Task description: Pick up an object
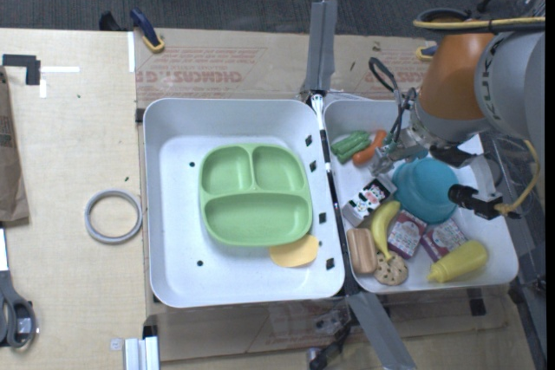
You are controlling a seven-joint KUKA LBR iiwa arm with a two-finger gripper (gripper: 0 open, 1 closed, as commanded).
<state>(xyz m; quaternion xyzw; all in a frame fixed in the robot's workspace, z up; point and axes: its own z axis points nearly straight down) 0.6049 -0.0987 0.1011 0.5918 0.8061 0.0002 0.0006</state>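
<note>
The right bin (pixel 340 119) holds several toys: a green vegetable (pixel 349 144), an orange carrot (pixel 369 149), a teal bowl (pixel 427 189), a banana (pixel 382 223), a small black-and-white item (pixel 368 200), a bun (pixel 361 250), a cookie (pixel 391 270), two snack packets (pixel 406 236) and a yellow bottle (pixel 459 262). My gripper (pixel 392 152) hangs low over the back of this bin, between the carrot and the teal bowl's upper left edge. The grey arm and its orange band (pixel 451 75) hide part of the bin's far right side.
The left bin (pixel 165 212) holds a green divided plate (pixel 255 194) with a flat yellow piece (pixel 294 253) at its front right corner. A grey ring (pixel 113 215) lies on the bench to the left. A metal divider (pixel 322 48) stands between the bins at the back.
</note>
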